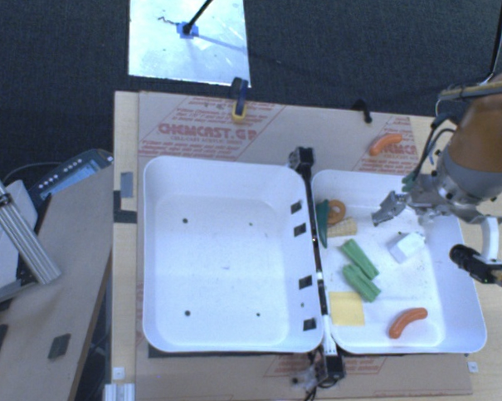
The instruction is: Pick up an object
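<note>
Two green blocks (360, 270), two sausages (408, 322)

I see the gripper (393, 208) hanging over the right bin (470, 317). At its five o'clock lies a white block (407, 245); two green pieces (360, 271) at seven; an orange sausage (407, 322) farther at six.

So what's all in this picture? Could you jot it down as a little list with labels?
arm: grey and orange, reaching in from the right over the right bin
fingers: above the right bin's upper part, nothing seen between them
right bin contents: two green pieces, yellow square, orange sausage, white block, small ring
left bin: white, beside the right one
outside the bins: another orange sausage on the board behind
</note>
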### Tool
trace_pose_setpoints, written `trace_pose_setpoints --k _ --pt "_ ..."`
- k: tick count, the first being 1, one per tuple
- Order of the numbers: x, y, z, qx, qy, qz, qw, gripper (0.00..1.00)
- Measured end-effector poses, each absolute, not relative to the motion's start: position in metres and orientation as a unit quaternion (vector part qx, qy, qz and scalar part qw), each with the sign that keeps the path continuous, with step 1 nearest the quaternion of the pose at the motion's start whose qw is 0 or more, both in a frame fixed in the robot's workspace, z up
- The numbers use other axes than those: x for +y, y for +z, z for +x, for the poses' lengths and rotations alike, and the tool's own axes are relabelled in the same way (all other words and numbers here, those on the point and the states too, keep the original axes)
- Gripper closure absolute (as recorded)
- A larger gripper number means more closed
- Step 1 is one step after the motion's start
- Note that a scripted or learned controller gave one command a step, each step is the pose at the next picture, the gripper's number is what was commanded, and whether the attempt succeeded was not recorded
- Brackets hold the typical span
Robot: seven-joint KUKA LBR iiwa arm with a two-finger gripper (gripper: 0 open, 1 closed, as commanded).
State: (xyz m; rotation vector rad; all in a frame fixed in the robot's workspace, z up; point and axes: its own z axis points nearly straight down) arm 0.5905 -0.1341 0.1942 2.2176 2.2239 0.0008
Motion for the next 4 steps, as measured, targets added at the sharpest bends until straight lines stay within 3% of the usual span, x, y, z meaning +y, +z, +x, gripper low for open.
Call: trace_pose_setpoints --k 1,2,3,4 --pt "-0.081 0.078 0.562 0.710 -0.0012 0.705 -0.004 0.00" --pt "-0.084 0.085 0.569 0.708 0.0006 0.706 0.001 0.00" --pt "-0.084 0.095 0.570 0.708 0.0011 0.706 0.001 1.00" --pt "-0.083 0.084 0.601 0.709 0.0010 0.705 0.001 1.00"
